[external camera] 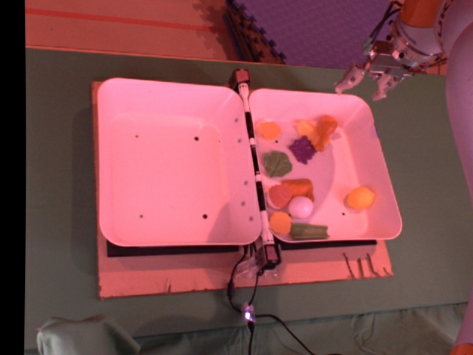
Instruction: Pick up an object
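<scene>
My gripper [365, 84] hangs above the far right corner of the right bin [377, 148], open, with nothing between its fingers. Below it the right bin holds several toy foods: a purple grape bunch [301, 149], an orange piece [324, 129], a small orange round [268, 130], a green leaf [277, 163], a red and brown piece [289, 192], a white ball [301, 207], an orange fruit [360, 198], an orange disc [280, 222] and a dark green vegetable [309, 231].
The left bin [170, 161] sits beside the right one, split from it by a black-and-white divider bar [253, 167]. Both rest on a brown board [185, 272]. Cables [251, 309] trail off the front edge. A purple foam mat [310, 13] lies at the back.
</scene>
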Tool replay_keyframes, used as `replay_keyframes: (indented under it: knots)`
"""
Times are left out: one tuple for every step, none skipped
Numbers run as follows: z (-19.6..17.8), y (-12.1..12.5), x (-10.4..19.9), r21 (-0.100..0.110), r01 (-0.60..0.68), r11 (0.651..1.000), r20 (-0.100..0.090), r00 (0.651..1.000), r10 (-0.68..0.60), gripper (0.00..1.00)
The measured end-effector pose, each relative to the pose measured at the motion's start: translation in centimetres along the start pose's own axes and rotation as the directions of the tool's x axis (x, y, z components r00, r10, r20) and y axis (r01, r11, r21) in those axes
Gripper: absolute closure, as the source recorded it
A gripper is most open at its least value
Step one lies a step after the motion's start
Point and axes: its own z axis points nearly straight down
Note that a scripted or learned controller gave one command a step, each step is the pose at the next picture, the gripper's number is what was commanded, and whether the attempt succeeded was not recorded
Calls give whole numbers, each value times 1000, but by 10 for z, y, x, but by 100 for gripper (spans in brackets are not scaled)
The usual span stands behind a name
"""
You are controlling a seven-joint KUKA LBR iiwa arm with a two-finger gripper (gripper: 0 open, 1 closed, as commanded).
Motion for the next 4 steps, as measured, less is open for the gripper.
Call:
replay_keyframes:
  knots:
    - [0,0,0,0,0,1000,0,1000,0,0]
    - [59,-2,5,7,1,1000,-1,1000,-1,0]
    - [119,-5,8,8,2,1000,-1,1000,-2,0]
    - [132,-2,9,-2,2,1000,-1,1000,-2,0]
